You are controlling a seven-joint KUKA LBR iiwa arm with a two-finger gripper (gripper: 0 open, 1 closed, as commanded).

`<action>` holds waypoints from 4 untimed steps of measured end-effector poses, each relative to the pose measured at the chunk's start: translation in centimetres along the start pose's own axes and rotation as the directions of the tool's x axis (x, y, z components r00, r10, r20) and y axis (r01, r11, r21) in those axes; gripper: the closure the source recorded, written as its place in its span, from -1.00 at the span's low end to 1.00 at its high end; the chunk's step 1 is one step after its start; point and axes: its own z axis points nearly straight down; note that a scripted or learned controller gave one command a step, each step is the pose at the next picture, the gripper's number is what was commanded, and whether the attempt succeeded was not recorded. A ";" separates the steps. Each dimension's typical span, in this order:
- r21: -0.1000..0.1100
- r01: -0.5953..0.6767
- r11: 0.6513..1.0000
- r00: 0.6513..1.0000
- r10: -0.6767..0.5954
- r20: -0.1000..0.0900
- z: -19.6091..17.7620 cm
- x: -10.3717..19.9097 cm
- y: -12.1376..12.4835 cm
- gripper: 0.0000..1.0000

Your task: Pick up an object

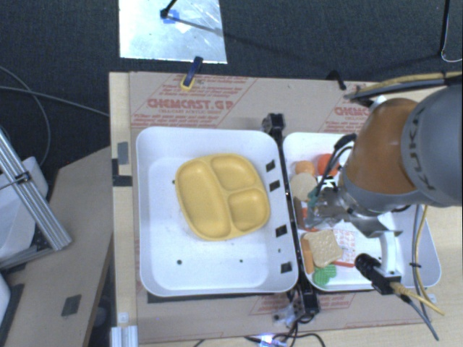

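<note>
Gripper (pixel 316 207) low in the right bin (pixel 432 266), near its left wall, mostly hidden under the wrist; spread or pressed together, cannot tell. Nothing visibly lifted, so the pick looks undone. Candidates crowd it: toast slice (pixel 325 248) just below, pale round piece (pixel 303 186) just above, green piece (pixel 324 274) further below. Yellow divided tray (pixel 221 196) well left, in the other bin.

We counted two white bins (pixel 155 194), one yellow divided tray (pixel 221 196), one toast slice (pixel 325 247), one green piece (pixel 324 274), one orange piece (pixel 304 168); remaining items were obscured.
</note>
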 end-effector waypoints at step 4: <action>-0.011 0.000 1.000 1.000 0.000 -0.002 -16.3 7.7 0.1 -1.00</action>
